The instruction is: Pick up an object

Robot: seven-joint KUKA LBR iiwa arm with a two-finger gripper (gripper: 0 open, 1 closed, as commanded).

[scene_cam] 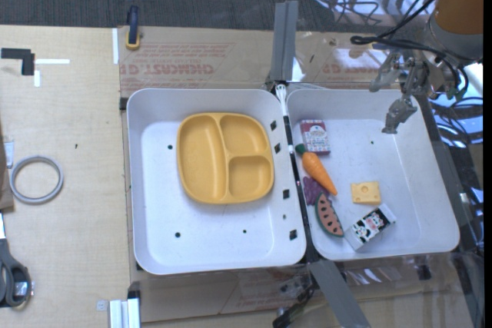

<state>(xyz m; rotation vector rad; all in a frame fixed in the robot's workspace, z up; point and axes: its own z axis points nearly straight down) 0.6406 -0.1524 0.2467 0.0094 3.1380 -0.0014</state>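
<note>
Several toy foods lie in the right bin (430, 188): a small red-and-white box (314, 137), an orange carrot (317, 171), purple grapes (310, 189), a watermelon slice (330, 215), a yellow cheese wedge (366, 192) and a black-and-white carton (370, 226). My gripper (392, 102) hangs above the bin's far right part, well apart from all of them. It is open, with nothing between its fingers. The cheese is the nearest item, below and to the left of it.
The left bin (154, 226) holds a yellow divided plate (225, 157). A metal divider (283, 42) stands between the bins at the back. A tape roll (34, 179) and scissors (11, 284) lie on the bench at left. Cables (384, 11) run behind the right bin.
</note>
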